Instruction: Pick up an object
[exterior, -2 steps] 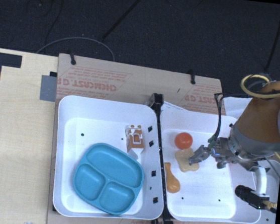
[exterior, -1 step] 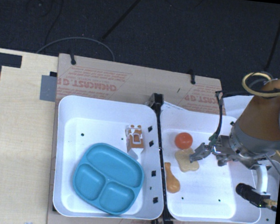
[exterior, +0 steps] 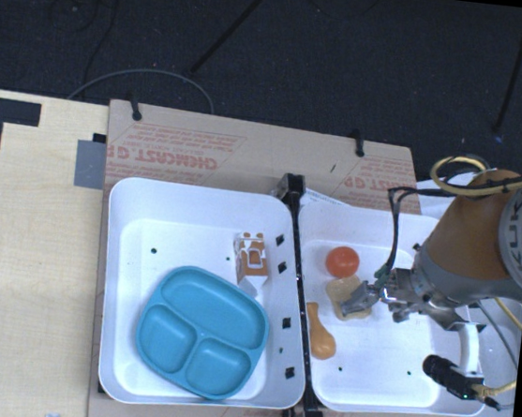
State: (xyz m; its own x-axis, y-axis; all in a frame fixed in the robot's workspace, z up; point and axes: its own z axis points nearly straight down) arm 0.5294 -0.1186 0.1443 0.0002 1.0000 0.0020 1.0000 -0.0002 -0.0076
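Observation:
In the right bin (exterior: 380,392) lie a red-orange ball (exterior: 342,260), a tan lump (exterior: 342,289) just below it, and an orange-brown spoon-like piece (exterior: 319,336) near the divider. My gripper (exterior: 359,305) reaches in from the right and sits low at the tan lump's right side, touching or just over it. I cannot tell how its tips stand. In the left bin (exterior: 130,234) a blue divided plate (exterior: 201,332) lies flat, and a small orange and white toy (exterior: 252,256) stands by the divider.
A black clip rail (exterior: 294,292) runs between the two bins. The arm's grey body and orange band (exterior: 469,243) hang over the right bin's right side, with cables looping above. The bins rest on a cardboard sheet (exterior: 248,159).

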